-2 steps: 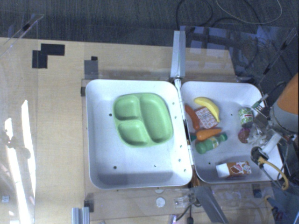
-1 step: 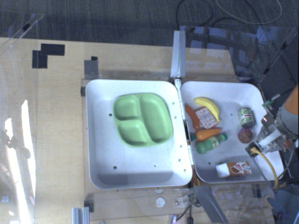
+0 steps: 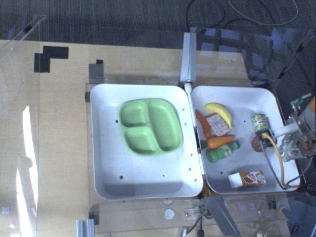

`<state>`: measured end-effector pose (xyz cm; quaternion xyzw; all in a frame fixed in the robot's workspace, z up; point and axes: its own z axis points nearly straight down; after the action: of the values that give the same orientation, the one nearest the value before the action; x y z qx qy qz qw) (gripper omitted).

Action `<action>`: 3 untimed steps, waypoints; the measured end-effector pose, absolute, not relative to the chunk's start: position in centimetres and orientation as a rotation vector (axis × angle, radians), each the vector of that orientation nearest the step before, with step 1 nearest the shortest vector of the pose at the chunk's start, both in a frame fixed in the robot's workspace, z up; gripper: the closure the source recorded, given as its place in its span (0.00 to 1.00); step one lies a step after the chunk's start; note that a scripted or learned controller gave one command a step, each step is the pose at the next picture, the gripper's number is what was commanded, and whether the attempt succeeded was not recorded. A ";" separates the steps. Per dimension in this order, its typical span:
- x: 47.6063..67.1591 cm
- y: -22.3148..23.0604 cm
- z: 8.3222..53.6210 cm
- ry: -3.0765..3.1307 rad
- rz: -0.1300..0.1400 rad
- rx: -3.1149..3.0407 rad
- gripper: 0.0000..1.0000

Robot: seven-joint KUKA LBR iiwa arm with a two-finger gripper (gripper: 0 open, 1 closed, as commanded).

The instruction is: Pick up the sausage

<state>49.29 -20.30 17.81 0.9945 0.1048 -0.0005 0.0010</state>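
Tray (image 3: 150, 125) sitting in the left bin (image 3: 106, 181). Sausage (image 3: 201, 123) lying at the right bin's (image 3: 256, 95) left wall, touching a wrapper (image 3: 217, 124) and carrot (image 3: 220, 141). I am hanging at the far right edge, gripper (image 3: 295, 147); whether I'm clenched, cannot tell. Risk: crowding neighbours making me snag the wrong item.

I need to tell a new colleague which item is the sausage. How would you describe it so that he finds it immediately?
Look at the right bin, not the one with the green tray. Along its left wall, beside the divider, lies the sausage: a reddish-orange, smooth, elongated piece. It sits left of the square cracker packet and above the carrot, which is brighter orange and tapered.
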 end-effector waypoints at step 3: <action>48.8 -20.5 15.3 0.798 0.000 3.041 1.00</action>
<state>48.80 -20.51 15.31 0.9673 0.2538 -0.0001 -0.0009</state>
